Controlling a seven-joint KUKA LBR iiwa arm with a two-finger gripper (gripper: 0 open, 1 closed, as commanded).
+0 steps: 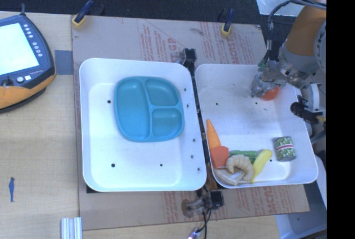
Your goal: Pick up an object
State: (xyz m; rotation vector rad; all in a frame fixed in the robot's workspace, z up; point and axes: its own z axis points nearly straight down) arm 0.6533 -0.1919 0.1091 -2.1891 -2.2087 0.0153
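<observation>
- Gripper (263, 88) sits low over the far part of the right bin (233, 121), reaching in from the right; whether it is wide or narrow cannot be told from this angle.
- Just beside its tip, on the arm's side, a small red-orange object (270, 93) lies partly hidden, touching or nearly touching the gripper; whether it is held cannot be told.
- Well apart, toward the near rim of that bin, lie an orange carrot (213, 133), a green vegetable (244, 153), a yellow piece (262, 161), a tan curled piece (239, 164) and a small green-and-red can (284, 148).
- Far to the gripper's other side, the left bin (100, 143) holds a blue divided plate (148, 108).
</observation>
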